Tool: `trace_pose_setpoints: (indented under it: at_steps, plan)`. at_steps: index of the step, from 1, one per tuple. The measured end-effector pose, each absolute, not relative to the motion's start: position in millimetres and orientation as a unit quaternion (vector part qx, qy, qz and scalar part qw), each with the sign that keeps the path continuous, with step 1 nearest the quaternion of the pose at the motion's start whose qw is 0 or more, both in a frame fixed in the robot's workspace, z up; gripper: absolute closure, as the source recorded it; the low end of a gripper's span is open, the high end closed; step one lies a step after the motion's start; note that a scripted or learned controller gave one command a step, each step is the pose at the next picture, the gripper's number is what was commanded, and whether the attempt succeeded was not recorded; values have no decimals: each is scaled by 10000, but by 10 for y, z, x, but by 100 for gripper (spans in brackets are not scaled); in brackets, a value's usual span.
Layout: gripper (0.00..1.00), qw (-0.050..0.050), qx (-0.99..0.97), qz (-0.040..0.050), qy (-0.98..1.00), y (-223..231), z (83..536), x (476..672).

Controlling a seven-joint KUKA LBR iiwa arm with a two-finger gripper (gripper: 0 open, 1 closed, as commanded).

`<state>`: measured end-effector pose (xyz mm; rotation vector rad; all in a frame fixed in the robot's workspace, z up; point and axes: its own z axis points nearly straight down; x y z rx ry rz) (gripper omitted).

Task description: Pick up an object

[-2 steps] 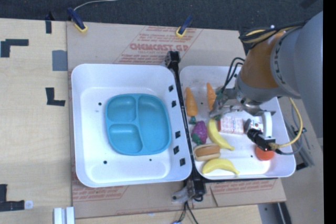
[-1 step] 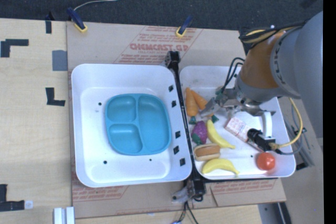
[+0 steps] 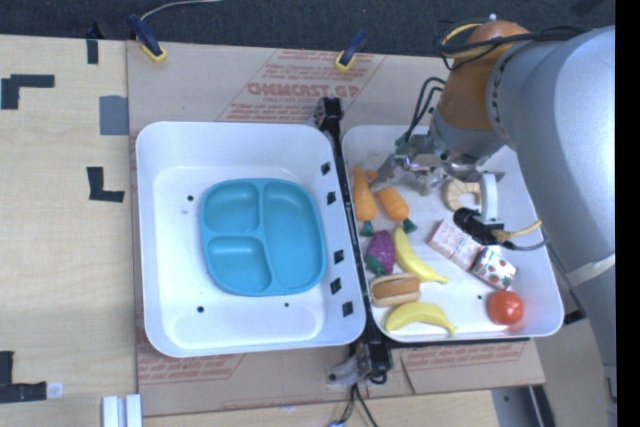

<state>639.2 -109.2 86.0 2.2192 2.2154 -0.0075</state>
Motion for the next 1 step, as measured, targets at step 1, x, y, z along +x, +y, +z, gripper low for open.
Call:
trace_pose_setpoints:
  at_steps: [1]
  plan:
    - [0, 72, 7087, -23, 7055, -1020, 869, 6238]
